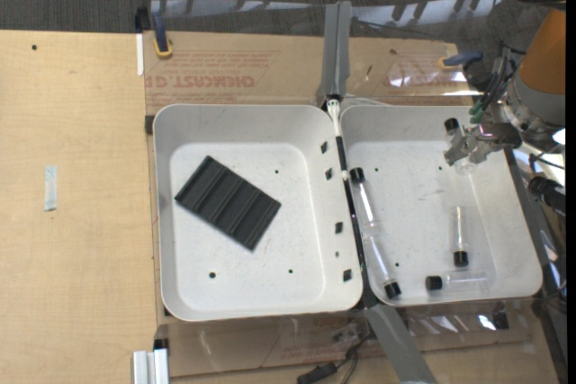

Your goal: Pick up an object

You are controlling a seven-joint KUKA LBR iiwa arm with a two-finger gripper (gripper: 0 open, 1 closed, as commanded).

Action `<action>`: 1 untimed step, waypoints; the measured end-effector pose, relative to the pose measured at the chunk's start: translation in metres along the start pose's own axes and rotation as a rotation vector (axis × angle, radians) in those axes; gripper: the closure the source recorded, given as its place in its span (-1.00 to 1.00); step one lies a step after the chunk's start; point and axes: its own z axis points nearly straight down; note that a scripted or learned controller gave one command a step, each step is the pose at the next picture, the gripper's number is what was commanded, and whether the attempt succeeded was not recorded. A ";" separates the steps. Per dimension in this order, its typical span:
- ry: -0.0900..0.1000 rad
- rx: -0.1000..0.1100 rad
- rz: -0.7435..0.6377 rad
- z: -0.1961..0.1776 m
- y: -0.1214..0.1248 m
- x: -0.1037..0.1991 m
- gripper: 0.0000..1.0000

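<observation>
Jaws cannot be read from this slanted overhead view: the gripper [466, 148] is a small grey cluster at the upper right of the frame, above the far right part of the right bin [526, 234], and whether it is released or clenched I cannot tell. Nothing is visible between its tips. The arm [544, 67], with its orange band, enters from the right edge. In the left bin [166, 220] a dark ribbed rectangular block [227, 201] lies flat and tilted, left of centre. The right bin holds what look like four clear tubes with black caps: one long pair [369, 229] along its left wall, one [459, 236] right of centre, one [454, 281] near the lower edge.
</observation>
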 end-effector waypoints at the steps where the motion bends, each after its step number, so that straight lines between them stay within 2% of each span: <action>1: 0.000 0.000 -0.015 -0.012 0.002 0.035 1.00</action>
